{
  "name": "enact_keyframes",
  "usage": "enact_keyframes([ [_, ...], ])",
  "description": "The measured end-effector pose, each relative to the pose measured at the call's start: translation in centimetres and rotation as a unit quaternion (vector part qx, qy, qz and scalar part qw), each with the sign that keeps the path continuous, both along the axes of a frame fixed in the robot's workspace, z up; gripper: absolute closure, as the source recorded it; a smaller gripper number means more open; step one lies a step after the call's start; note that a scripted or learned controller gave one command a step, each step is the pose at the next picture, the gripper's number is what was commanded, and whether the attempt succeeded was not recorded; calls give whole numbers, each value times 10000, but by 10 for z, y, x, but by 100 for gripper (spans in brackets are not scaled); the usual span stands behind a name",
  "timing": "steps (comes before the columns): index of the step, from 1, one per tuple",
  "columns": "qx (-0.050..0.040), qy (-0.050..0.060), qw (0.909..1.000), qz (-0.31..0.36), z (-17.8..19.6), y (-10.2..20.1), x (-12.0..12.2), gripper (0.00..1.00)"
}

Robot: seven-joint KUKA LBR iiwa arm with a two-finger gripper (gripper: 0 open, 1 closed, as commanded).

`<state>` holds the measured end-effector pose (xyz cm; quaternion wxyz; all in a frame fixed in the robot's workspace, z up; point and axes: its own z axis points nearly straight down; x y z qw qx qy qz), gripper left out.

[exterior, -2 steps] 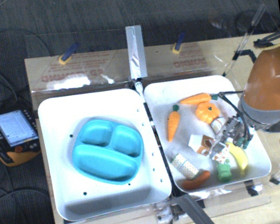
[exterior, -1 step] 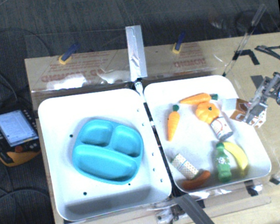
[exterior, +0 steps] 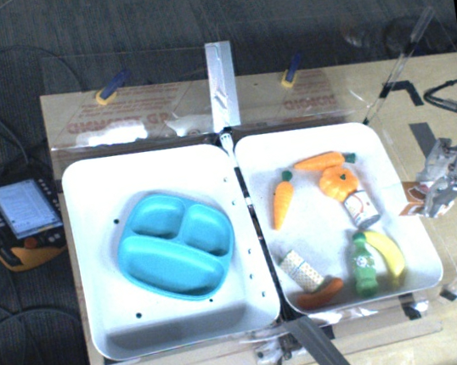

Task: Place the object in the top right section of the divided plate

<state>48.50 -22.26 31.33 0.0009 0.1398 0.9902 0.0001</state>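
A blue divided plate [exterior: 174, 244] lies in the left white bin [exterior: 92, 242], tilted a little. Its top right section [exterior: 207, 229] holds nothing, and neither do the other two sections. The right bin [exterior: 383, 153] holds several toy foods: a carrot [exterior: 281, 201] near the left wall, a second carrot [exterior: 320, 161] lying across the back, an orange pumpkin-like piece [exterior: 338, 181], a small can [exterior: 362, 209], a banana [exterior: 386, 252], a green bottle [exterior: 363, 263], a patterned cylinder [exterior: 301, 271] and a red piece [exterior: 319, 293] at the front.
A metal divider post [exterior: 222, 84] stands behind the wall between the two bins. A small metal fixture [exterior: 444, 177] sits on the bench to the right of the right bin. A handheld pendant [exterior: 14, 215] lies on the floor at the left.
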Motion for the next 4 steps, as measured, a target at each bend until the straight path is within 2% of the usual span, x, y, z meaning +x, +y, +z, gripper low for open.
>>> enact_keyframes([
  [1, 2, -6, 9902, 1396, -6, 2, 0, 100],
  [2, -5, 4, 9841, 1778, -74, 0, 0, 100],
  [3, 4, -3, 9297, 3682, -80, 1, 8, 100],
  [4, 3, -19, 8254, 5646, -23, 1, 25, 100],
])
